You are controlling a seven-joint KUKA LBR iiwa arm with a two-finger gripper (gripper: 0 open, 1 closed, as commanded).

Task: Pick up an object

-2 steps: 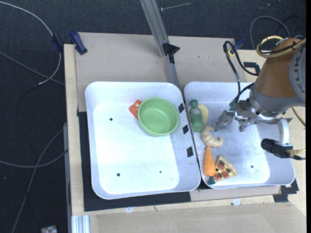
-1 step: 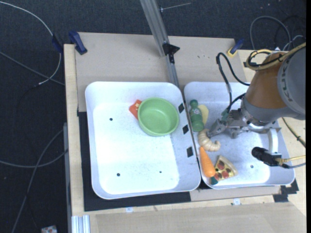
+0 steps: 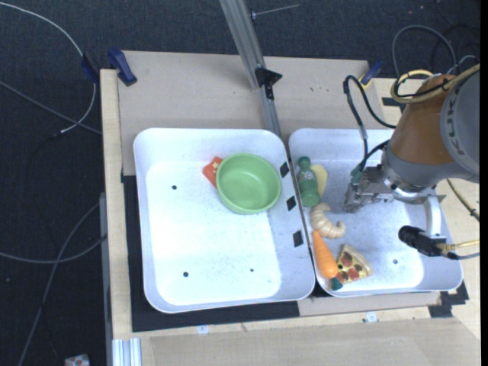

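The right bin (image 3: 396, 273) holds a green bottle (image 3: 307, 181) along its left wall, a pale yellow piece (image 3: 322, 176) beside it, a beige croissant-like toy (image 3: 325, 219), an orange carrot (image 3: 325, 255) and a pizza-slice toy (image 3: 351, 265). My gripper (image 3: 357, 198) hangs low over the right bin's middle, just right of the croissant toy and apart from it. Nothing is seen between its fingers. In the left bin (image 3: 160, 227) a green bowl (image 3: 247, 182) sits at the upper right with a red-orange piece (image 3: 210, 171) at its left edge.
A grey metal pole (image 3: 248, 36) slants down from the top to the gap between the bins. Black cables (image 3: 358, 113) loop behind the arm at the right. The wooden bench (image 3: 191, 90) rims both bins.
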